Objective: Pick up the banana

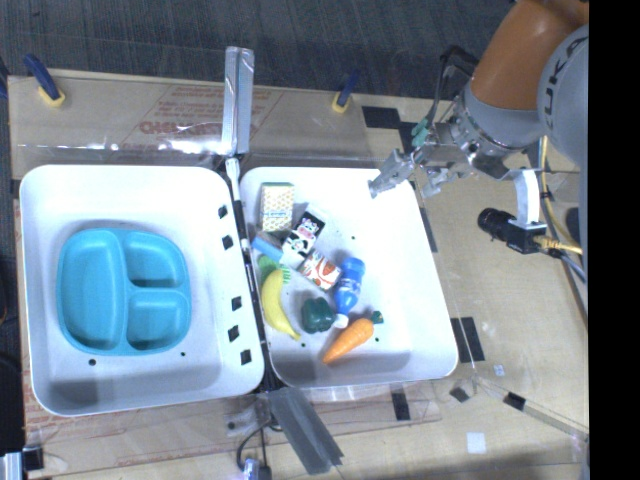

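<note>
Hovering over the right bin's (425,268) far right corner, my end effector (400,173) carries nothing; how far open, I cannot tell. The banana (275,305) lies along that bin's left wall, crowded by a green toy (318,314) and carrot (350,337), so I might snag those instead.

Single fixed camera above bench (480,298), angled down, both bins (50,388) framed.

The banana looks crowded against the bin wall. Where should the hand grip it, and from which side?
Grip the banana at its middle, from above. It lies flat along the right bin's left wall, with toys beside it, so side approaches look blocked; fingers should probably close across its narrow width.
</note>
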Motion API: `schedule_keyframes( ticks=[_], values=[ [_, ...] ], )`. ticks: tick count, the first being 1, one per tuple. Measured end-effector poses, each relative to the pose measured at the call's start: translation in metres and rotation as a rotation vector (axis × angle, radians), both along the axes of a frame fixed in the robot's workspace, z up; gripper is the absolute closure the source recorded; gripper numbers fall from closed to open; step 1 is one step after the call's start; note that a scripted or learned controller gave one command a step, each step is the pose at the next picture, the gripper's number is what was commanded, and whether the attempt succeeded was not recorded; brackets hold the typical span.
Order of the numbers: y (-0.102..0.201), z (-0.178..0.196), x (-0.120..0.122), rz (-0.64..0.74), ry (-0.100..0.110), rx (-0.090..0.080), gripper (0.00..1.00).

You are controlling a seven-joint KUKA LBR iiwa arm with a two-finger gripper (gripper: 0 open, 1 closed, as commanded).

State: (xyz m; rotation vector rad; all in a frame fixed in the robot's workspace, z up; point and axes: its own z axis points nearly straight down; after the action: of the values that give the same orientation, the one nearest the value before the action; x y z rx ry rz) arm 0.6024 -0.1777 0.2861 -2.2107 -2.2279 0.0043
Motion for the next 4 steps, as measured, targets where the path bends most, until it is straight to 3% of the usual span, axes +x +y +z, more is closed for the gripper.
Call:
schedule_keyframes(
  ticks=[1,2,3,4],
  values=[
    [0.040,-0.126,-0.053,0.055,0.000,0.000,0.00],
    [0.085,-0.190,-0.113,-0.240,0.000,0.000,0.00],
    [0.057,-0.195,-0.069,-0.789,0.001,-0.001,0.00],
    [0.087,-0.195,-0.031,-1.080,0.002,-0.002,0.00]
  ],
)
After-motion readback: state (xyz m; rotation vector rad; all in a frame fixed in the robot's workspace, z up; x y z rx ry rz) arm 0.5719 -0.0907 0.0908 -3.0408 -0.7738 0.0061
